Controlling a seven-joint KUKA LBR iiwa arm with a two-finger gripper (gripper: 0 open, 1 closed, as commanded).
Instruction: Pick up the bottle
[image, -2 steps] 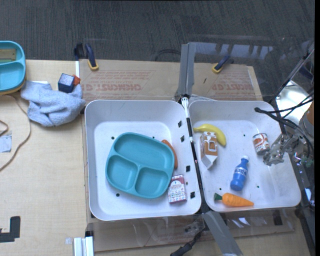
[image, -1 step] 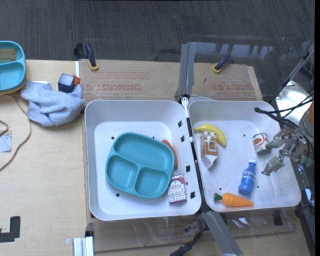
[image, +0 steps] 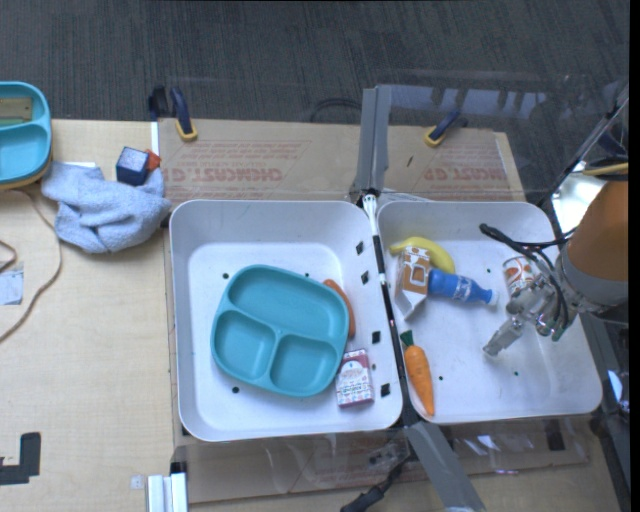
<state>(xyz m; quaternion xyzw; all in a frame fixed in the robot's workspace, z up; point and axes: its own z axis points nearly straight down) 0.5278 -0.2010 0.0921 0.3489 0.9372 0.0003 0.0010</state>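
The bottle (image: 458, 288) lies on its side in the right bin (image: 560, 400), just beside the banana (image: 423, 251) at its eleven o'clock. The gripper (image: 503, 340) hovers at the bottle's four o'clock, nothing between its fingers; whether they're spread, I cannot tell.

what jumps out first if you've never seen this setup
The big teal divided tray filling much of the left bin grabs the eye first. Next comes the right bin's cluster: a blue bottle lying on its side beside a banana, with a carrot nearer the front. The gripper hangs over that bin, right of the bottle.
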